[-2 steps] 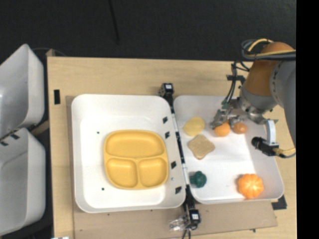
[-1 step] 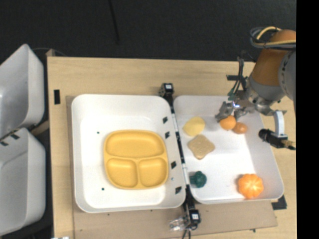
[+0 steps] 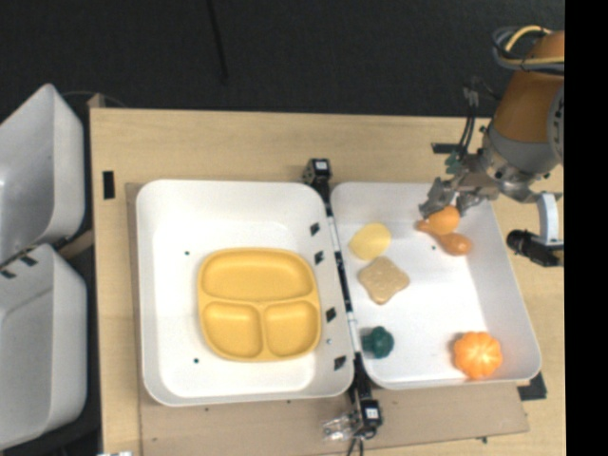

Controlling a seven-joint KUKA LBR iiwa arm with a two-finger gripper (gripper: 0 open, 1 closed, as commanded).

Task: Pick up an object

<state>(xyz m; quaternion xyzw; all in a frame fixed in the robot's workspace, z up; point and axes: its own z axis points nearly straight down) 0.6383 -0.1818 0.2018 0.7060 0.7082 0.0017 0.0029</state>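
Fingers of the gripper hang low over the far corner of the right bin, their dark metal tips just above a small orange piece. The tips meet that piece at its top edge, but whether they are spread or closed on it cannot be told from this slant. Above them rises the arm's orange band, smooth and rounded, with grey housing beneath and thin cables looping nearby.

A second small orange lump, glossy and oval, lies just beside the first, nearer the bin's right wall. Toward the divider rests a pale yellow rounded object, smooth like a lemon, and touching its near side a tan, rough-textured slab shaped like a biscuit. A small dark green ball sits near the front left corner. At the front right corner sits a ribbed orange fruit, segmented like a peeled tangerine.

The left bin, white and shallow with rounded corners, carries a yellow plastic divided tray with one long compartment and two smaller ones. Both bins rest on a light wood-grain desk.
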